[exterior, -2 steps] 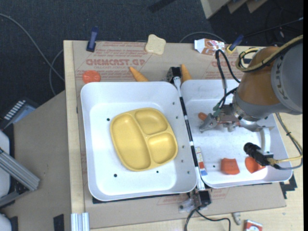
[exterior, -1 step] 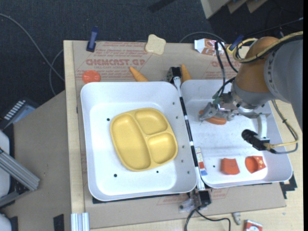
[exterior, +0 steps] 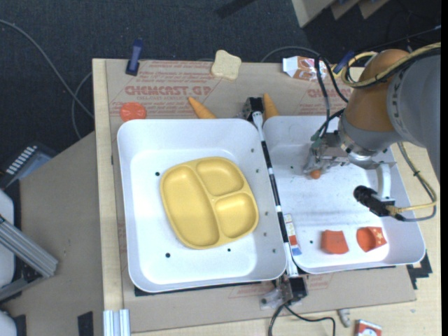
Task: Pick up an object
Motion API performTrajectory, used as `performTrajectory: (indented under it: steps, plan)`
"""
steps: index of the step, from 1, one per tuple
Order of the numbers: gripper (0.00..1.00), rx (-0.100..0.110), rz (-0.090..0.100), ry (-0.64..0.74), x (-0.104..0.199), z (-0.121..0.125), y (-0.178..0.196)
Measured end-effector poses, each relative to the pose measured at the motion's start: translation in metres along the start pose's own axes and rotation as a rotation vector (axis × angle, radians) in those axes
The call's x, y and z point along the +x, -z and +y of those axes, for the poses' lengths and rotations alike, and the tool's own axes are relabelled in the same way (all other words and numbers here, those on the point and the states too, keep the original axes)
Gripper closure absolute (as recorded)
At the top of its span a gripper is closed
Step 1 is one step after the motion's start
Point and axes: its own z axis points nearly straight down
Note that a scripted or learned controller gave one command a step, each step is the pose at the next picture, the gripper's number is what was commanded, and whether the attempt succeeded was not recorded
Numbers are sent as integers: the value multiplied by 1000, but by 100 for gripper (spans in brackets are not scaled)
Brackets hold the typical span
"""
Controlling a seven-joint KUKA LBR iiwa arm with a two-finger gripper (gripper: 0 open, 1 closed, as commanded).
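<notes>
My gripper (exterior: 318, 161) hangs low over the upper left part of the right bin (exterior: 413, 247), under the grey arm with its orange band (exterior: 371, 89). A small orange piece (exterior: 316, 174) lies right at its tip, and I cannot see whether they touch. Two larger orange-red chunks sit near the bin's front edge, one (exterior: 334, 241) to the left of the other (exterior: 371, 239). The left bin (exterior: 136, 187) holds a yellow divided plate (exterior: 208, 201).
Behind the bins on the bench lie a bread-like piece (exterior: 225, 64), a carrot-like stick (exterior: 201, 108), an orange disc (exterior: 132, 110), a blue item (exterior: 134, 56) and a white packet (exterior: 299, 66). A black fitting with a cable (exterior: 367, 198) hangs over the right bin.
</notes>
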Motion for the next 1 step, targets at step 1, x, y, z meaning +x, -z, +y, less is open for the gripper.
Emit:
performTrajectory:
  steps: [1]
  plan:
    - [100, 1, 2, 3, 85, 8, 91]
